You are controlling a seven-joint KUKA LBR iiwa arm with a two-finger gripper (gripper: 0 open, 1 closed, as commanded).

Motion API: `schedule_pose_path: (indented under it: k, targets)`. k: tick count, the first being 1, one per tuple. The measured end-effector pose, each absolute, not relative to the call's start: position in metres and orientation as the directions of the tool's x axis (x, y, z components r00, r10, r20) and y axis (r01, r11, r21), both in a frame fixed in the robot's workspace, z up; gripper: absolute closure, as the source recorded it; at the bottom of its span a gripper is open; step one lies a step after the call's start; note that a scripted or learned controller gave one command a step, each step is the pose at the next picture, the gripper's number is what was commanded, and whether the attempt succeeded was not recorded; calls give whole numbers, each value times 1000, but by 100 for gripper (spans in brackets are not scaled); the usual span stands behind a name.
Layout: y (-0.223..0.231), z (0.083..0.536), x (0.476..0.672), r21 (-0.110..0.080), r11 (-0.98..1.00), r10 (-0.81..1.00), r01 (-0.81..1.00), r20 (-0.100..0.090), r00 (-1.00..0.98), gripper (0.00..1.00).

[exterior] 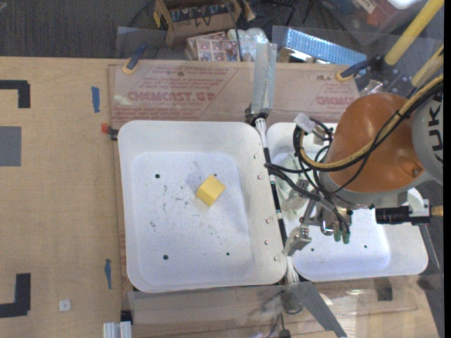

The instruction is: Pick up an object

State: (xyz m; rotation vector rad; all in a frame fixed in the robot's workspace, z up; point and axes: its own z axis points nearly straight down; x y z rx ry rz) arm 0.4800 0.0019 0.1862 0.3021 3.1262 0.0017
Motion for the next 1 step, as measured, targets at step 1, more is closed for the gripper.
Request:
schedule_pose_path:
  k: [1]
  targets:
    - [-90,304,481,-1,995,-98,-98,-10,-995,0]
